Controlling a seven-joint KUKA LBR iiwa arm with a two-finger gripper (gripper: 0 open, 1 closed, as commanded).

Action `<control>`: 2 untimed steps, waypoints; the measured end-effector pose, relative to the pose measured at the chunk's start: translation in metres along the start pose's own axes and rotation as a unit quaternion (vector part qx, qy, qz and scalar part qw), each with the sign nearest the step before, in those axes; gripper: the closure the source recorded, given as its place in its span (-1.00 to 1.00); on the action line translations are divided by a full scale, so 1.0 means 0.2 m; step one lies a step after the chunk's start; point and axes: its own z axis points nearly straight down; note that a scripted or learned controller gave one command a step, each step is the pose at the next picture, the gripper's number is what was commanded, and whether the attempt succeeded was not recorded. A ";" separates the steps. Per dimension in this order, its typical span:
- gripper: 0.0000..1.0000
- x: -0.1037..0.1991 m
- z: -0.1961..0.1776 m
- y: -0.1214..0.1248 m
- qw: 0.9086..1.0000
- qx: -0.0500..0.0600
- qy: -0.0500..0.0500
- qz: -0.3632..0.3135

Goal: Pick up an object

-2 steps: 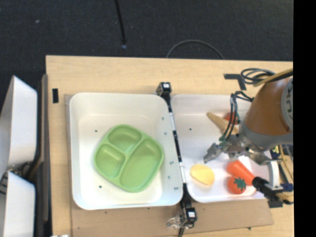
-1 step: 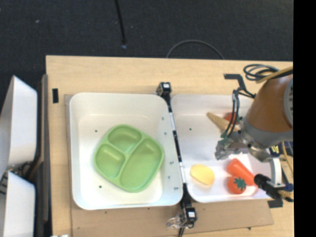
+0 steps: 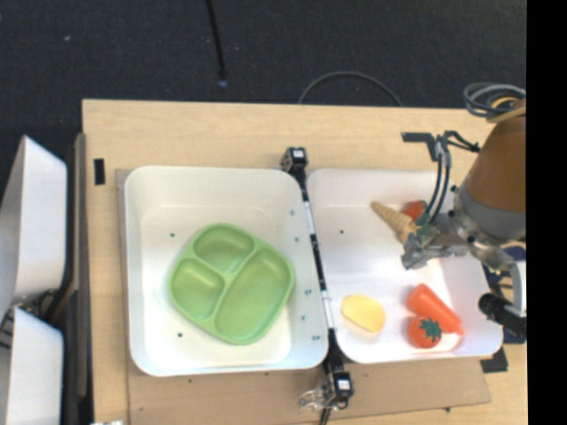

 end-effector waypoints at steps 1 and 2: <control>1.00 -0.01 0.12 0.00 1.000 0.005 0.000 0.003; 1.00 0.28 0.06 0.08 1.000 0.003 0.002 -0.002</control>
